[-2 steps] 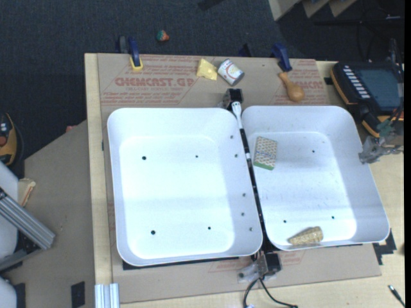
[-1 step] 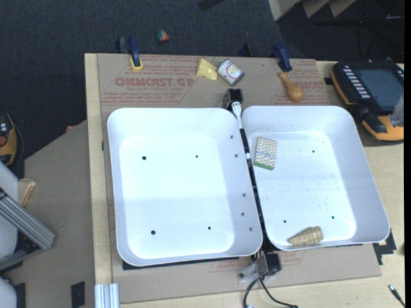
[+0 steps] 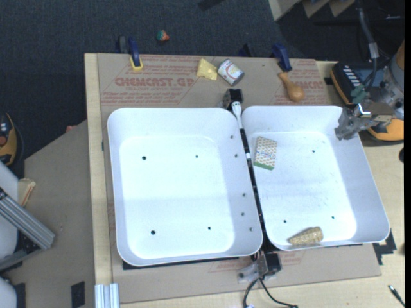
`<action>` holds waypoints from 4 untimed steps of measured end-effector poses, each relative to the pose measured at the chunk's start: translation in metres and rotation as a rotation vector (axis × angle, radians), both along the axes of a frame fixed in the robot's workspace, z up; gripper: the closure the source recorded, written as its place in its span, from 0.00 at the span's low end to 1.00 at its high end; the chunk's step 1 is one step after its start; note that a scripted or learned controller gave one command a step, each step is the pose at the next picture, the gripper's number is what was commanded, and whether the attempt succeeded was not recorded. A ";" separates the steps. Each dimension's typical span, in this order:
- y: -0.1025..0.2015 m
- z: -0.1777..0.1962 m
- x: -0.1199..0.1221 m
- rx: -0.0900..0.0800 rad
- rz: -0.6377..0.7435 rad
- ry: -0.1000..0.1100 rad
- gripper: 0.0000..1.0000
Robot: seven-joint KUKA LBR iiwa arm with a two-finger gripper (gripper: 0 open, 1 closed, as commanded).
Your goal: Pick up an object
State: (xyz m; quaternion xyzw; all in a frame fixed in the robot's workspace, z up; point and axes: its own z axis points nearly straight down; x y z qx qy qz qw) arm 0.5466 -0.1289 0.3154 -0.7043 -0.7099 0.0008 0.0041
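Nothing is lifted yet. Your gripper (image 3: 347,126) hangs at the right bin's (image 3: 359,191) two o'clock rim, carrying nothing; how wide it stands, you cannot tell. Candidates lie well apart in that bin: a patterned square packet (image 3: 265,153) at ten o'clock, a tan cone-shaped piece (image 3: 305,237) at six. The cone sits close against the bin's near wall, which could hinder a grasp. Loose items (image 3: 218,70) rest on the board beyond both bins.

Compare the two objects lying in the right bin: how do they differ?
The speckled flat pad is rectangular and greenish-white; the tan piece is elongated and tapered. The pad lies by the bin's left wall, toward the far end; the tan piece sits at the near edge. Both lie flat, away from the gripper.
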 end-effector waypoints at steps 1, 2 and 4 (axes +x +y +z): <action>0.084 -0.086 -0.010 0.000 0.001 0.003 1.00; 0.145 0.020 0.038 -0.003 0.002 -0.023 1.00; 0.264 0.016 0.014 -0.004 0.000 0.005 1.00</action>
